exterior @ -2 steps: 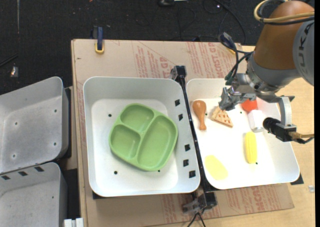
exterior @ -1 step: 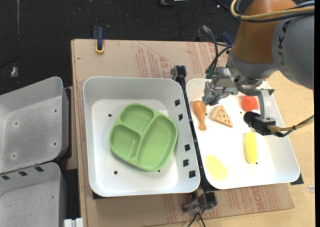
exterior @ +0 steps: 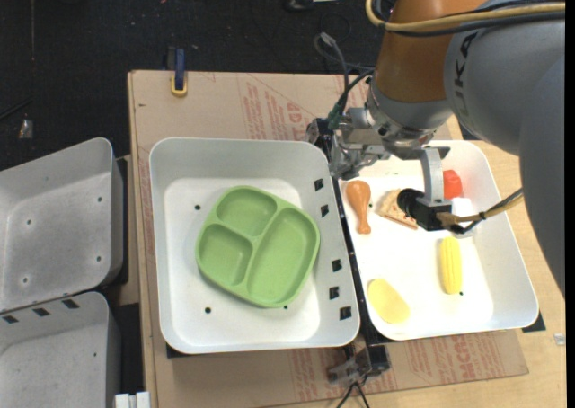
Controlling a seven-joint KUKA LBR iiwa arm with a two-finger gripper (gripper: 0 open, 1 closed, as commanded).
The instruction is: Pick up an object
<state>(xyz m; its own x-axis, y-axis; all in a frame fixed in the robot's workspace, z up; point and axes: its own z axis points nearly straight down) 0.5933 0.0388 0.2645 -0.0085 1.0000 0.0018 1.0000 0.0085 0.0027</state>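
Drumstick (exterior: 359,204), a smooth plastic piece with a bulbous orange-brown top that narrows to a paler stick, lies in the right bin (exterior: 503,294) close to its left wall, running roughly straight down the view. My gripper (exterior: 347,156) hangs just above its fat end, over the bin's upper left corner, and I cannot tell from this slant whether it is wide or narrow; nothing shows in its hold. Just beside the drumstick, to its right, sits a flat tan wedge (exterior: 391,208) with a crusty-looking edge. Farther right is a small orange-red block (exterior: 452,184), boxy and matte. Below that lies a yellow corn cob (exterior: 450,265), a short ribbed cylinder set upright in the view. Near the bin's bottom edge rests a pale yellow lump (exterior: 388,300), rounded and smooth. The left bin (exterior: 171,168) holds a light green divided plate (exterior: 259,244), a rounded moulded tray with three hollows, turned at an angle. Both bins are shallow white plastic on a brown cardboard sheet (exterior: 225,101).
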